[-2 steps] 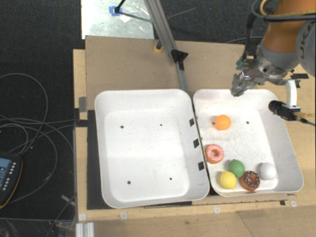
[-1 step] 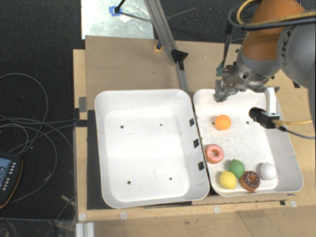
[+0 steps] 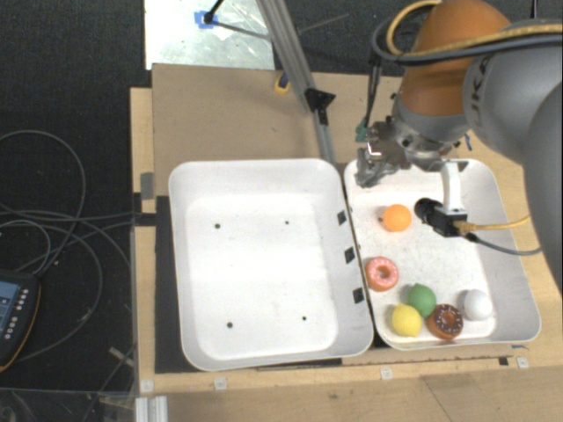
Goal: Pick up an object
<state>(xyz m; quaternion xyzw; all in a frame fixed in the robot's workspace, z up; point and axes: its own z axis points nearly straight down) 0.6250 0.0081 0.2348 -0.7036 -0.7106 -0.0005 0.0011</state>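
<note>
The right white bin (image 3: 513, 262) holds several small objects. An orange ball (image 3: 396, 217) lies near its middle and a pink frosted donut (image 3: 381, 273) sits lower by the left wall. Along the front lie a green ball (image 3: 421, 297), a yellow lemon (image 3: 405, 321), a chocolate donut (image 3: 445, 322) and a white ball (image 3: 477, 304). My gripper (image 3: 369, 170) hangs over the bin's far left corner, up and left of the orange ball, with nothing visibly in it.
The left white bin (image 3: 264, 262) sits beside the right one. A black fitting with a yellow cable (image 3: 442, 217) hangs just right of the orange ball. A grey pole (image 3: 295, 55) slants in from the top. Cables lie on the floor at left.
</note>
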